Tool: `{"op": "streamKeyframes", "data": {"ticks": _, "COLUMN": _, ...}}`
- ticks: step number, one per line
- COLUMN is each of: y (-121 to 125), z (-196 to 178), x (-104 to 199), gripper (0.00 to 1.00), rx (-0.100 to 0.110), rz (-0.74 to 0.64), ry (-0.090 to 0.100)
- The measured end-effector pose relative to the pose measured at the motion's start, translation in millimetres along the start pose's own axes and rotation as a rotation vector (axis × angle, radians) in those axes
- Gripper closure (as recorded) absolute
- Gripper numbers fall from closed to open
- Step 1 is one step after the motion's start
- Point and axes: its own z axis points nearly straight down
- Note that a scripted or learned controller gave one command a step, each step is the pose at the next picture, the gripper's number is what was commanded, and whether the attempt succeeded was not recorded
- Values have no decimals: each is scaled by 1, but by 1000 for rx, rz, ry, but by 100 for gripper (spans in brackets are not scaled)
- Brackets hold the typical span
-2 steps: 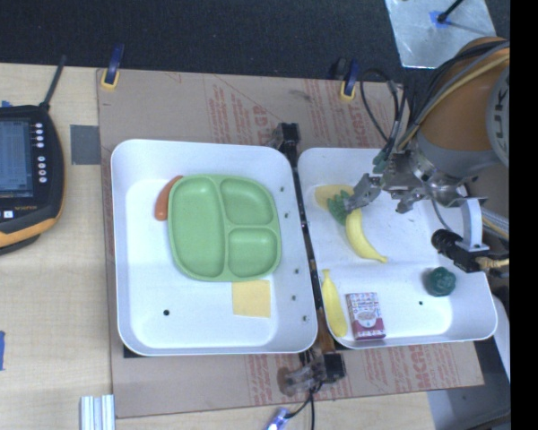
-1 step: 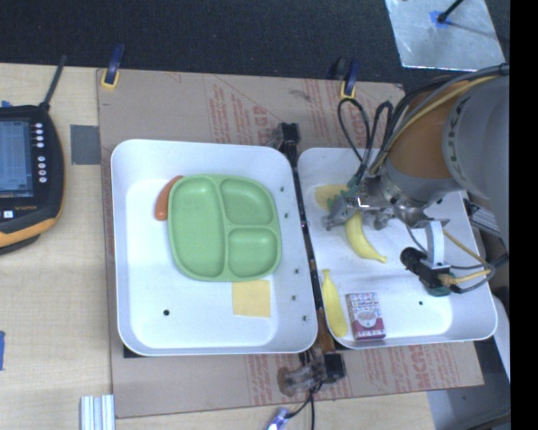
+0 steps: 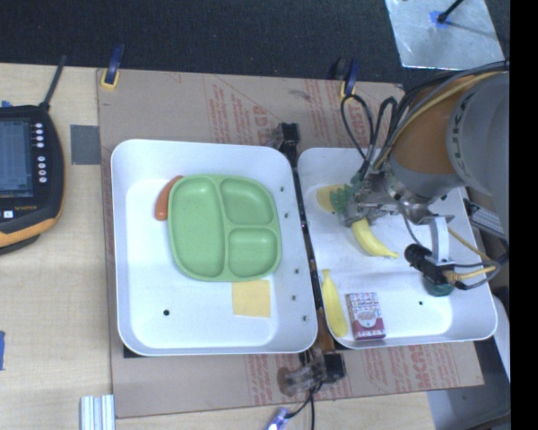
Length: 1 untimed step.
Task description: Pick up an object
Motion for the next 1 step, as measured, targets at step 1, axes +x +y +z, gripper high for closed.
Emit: {"op": "streamKeyframes", "data": {"ticks": 1, "y": -7, "z": -91, "x": 69, "gripper": 100, "rx": -5, "rz": 1, "ry": 4}}
